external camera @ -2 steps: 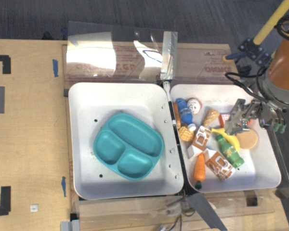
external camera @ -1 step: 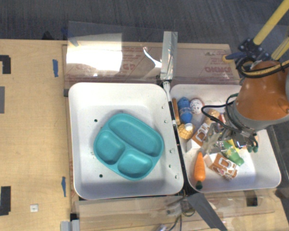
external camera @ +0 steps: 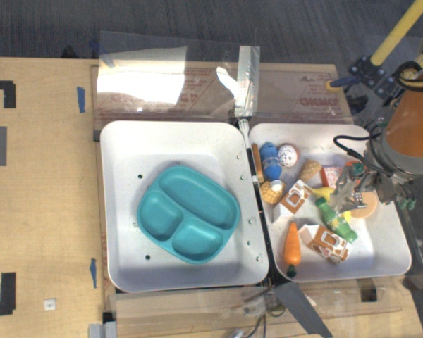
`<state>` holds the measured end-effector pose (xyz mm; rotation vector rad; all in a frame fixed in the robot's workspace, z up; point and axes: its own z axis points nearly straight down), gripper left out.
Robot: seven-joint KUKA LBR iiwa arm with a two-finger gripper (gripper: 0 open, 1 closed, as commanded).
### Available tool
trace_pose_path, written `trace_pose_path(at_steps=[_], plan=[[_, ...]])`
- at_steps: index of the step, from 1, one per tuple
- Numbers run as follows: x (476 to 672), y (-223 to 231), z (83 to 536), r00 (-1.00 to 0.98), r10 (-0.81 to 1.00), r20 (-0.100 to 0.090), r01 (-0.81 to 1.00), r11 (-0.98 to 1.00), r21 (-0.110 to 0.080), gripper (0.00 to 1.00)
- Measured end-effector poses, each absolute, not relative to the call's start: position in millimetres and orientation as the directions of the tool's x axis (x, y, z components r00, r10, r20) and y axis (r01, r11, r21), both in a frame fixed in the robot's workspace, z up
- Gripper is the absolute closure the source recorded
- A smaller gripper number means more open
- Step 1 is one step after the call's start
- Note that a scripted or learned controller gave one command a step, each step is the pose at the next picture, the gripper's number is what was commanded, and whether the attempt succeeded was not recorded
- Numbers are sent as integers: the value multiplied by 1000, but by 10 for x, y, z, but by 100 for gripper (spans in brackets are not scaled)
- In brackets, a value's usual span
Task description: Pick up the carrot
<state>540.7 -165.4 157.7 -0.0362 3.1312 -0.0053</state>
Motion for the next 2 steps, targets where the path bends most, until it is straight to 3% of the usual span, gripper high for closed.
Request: trace_pose_path(at_steps=[1, 2], plan=[[5132, -2251, 1726, -992, 124, -9, 124, 992, -2, 100], [5486, -2233, 2260, -929, 371, -11, 371, 929, 0, 100]])
